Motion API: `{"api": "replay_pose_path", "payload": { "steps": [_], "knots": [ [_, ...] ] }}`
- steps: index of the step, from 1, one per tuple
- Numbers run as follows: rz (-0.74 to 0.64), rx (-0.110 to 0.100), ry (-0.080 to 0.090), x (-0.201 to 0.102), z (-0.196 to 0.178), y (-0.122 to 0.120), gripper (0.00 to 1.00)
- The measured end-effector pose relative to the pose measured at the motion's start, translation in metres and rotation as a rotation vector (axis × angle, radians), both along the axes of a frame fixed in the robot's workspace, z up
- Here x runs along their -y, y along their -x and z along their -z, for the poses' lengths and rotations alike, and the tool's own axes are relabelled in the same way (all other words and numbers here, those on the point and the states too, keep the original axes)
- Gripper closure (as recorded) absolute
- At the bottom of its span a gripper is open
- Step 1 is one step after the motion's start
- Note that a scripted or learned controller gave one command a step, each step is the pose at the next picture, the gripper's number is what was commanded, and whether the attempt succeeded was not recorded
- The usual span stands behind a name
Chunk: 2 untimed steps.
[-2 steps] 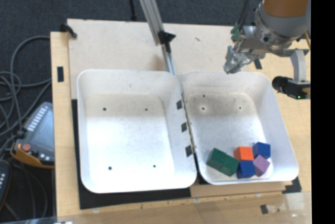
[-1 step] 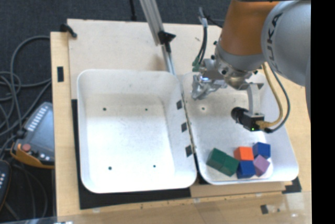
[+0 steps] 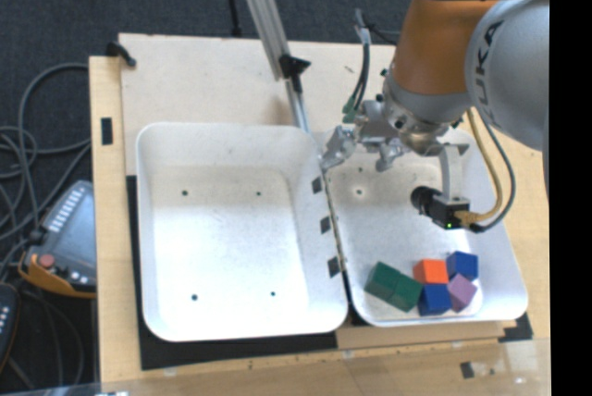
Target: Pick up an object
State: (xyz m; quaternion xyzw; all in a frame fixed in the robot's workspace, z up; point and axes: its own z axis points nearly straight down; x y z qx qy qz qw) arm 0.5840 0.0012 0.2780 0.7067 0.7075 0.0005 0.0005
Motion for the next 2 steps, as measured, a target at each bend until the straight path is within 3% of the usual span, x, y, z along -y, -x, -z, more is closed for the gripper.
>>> {"api": "replay_pose_path", "payload": {
  "steps": [1,2],
  "knots": [
    [0.007,-0.009,0.003,0.069,0.086,0.007,0.0],
    [0.008,-0.005,0.004,0.156,0.149,0.003,0.0]
  ]
}}
